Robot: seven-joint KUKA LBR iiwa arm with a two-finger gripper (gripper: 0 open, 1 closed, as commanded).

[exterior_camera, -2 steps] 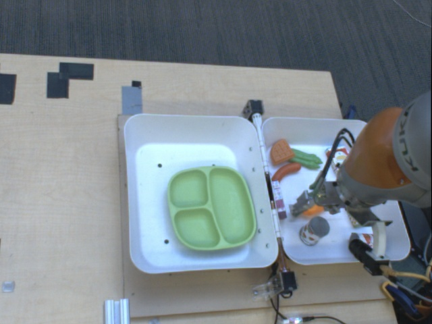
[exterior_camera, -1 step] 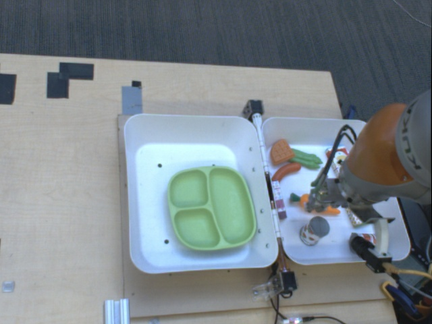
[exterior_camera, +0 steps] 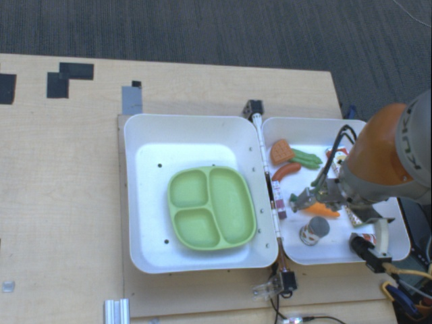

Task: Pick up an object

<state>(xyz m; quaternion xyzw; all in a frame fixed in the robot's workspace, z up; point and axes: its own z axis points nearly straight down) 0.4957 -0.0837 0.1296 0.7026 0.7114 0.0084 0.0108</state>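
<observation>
Camera view puts your gripper (exterior_camera: 305,200) low over the middle of the right bin (exterior_camera: 398,252), reaching in from that bin's right edge. You can make out dark finger parts at its tip, but whether they are apart or together you cannot tell, and nothing shows between them. The nearest thing is the carrot (exterior_camera: 322,210), touching or just beside the tip on its arm side, long axis running roughly across the bin. A grey can (exterior_camera: 313,231) sits just toward the bin's near edge. Toward the far edge lie a sausage (exterior_camera: 285,171), a green pepper (exterior_camera: 305,158) and an orange wedge (exterior_camera: 281,151). The left bin (exterior_camera: 145,201) holds a green tray (exterior_camera: 212,208).
</observation>
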